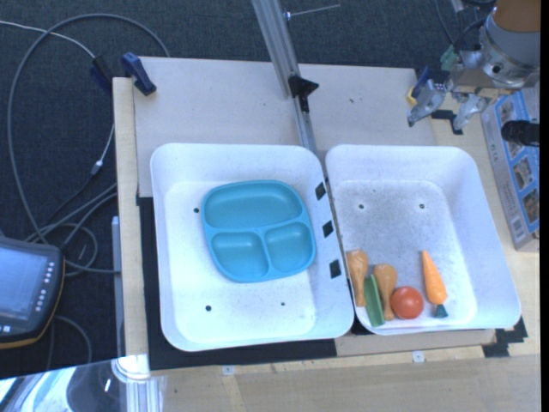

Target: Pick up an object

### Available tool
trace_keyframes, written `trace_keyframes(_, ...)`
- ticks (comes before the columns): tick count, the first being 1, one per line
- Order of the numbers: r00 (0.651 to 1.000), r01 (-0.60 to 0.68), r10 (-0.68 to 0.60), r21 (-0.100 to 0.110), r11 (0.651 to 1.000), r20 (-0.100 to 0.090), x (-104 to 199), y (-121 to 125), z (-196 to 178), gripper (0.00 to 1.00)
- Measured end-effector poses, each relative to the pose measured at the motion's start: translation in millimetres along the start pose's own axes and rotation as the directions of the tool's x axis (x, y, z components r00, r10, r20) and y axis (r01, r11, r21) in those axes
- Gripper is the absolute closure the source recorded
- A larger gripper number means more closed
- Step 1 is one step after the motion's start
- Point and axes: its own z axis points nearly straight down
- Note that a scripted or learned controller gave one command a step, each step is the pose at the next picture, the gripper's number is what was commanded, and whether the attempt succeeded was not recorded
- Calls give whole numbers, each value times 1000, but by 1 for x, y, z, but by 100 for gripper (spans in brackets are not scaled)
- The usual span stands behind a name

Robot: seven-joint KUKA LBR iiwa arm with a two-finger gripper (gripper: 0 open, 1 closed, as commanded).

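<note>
Fingers [436,114] of mine hang spread apart with nothing between them, above the worktop [360,110] beyond the right bin [480,196]. Carrot [433,278], tomato [407,302] and other toy food lie along that bin's near edge.

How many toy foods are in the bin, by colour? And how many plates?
Orange: 3, a carrot and two orange pieces
Green: 1, a green stick
Red: 1, a tomato
Blue: 1, a divided plate
Total: 6
</note>
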Motion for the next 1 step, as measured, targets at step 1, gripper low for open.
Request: trace_keyframes(1,1000,0,0,0,1000,1,0,0,0,0)
